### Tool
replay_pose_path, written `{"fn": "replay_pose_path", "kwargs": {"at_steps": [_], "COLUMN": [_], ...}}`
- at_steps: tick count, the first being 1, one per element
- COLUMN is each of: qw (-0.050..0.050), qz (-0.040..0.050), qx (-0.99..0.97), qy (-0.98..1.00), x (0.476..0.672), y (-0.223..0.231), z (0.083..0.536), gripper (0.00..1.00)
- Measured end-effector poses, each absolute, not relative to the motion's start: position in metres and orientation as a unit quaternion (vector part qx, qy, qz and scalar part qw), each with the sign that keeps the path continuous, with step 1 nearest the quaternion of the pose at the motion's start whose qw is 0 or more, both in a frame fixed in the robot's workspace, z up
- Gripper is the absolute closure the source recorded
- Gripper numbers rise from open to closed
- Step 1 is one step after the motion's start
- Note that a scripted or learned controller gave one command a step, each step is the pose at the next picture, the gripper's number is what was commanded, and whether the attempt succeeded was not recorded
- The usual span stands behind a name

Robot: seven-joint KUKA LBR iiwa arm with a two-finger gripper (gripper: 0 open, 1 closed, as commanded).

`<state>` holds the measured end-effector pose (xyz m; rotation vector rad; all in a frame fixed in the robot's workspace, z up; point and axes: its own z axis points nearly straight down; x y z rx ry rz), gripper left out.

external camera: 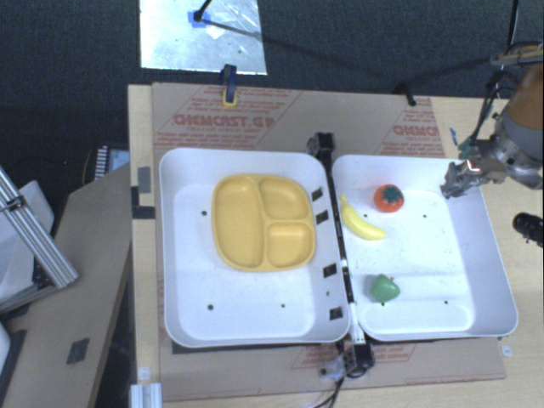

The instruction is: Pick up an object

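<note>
A red tomato [388, 198], a yellow banana [361, 222] and a green pepper [383, 289] lie in the right bin [476, 262]. The tomato sits near the bin's far side, the banana just left of and below it, the pepper near the front left. My gripper [460, 179] hangs over the bin's far right corner, well to the right of the tomato, with nothing visible between its fingers.
The left bin [183, 228] holds a yellow divided plate [263, 221]. A black divider with clips [331, 228] runs between the bins. A cardboard sheet [255, 117] lies under both. A metal plate [202, 24] lies beyond the bench.
</note>
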<state>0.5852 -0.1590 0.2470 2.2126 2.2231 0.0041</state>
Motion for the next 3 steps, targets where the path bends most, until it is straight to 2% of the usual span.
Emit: {"fn": "replay_pose_path", "kwargs": {"at_steps": [1, 2, 3], "qw": [0.000, 0.000, 0.000], "qz": [0.0009, 0.0007, 0.0015], "qx": [0.704, 0.704, 0.703], "qy": [0.710, 0.710, 0.711], "x": [0.583, 0.570, 0.569], "y": [-0.105, -0.055, 0.001], "z": [0.235, 0.225, 0.234], "gripper": [1.00, 1.00, 1.00]}}
